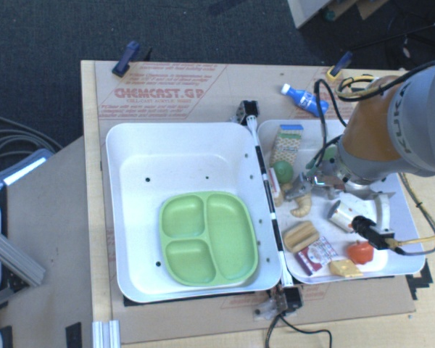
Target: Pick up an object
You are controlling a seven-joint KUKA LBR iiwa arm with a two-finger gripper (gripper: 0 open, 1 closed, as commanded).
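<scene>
The arm's down in the right bin (pixel 413 259) now, its end effector (pixel 309 185) low among the clutter, and from up here I can't tell how it is set. Just below the end effector lies a pale cashew-shaped piece (pixel 301 207), nearly touching it. Just to its left sits a green ball (pixel 283 171), and above that a patterned packet (pixel 286 145). Further below, a tan bread-like block (pixel 300 235), then a red-and-white wrapper (pixel 318 254). Off to the lower right, a red tomato-like toy (pixel 360 251) and a yellow wedge (pixel 344 268) near the bin's edge. Nothing visibly lifted. Well to the left, the other bin (pixel 130 151) carries a green divided tray (pixel 207 236). Up on the worktop (pixel 225 93), beyond the bin, lies a blue-and-white tube (pixel 303 98)
</scene>
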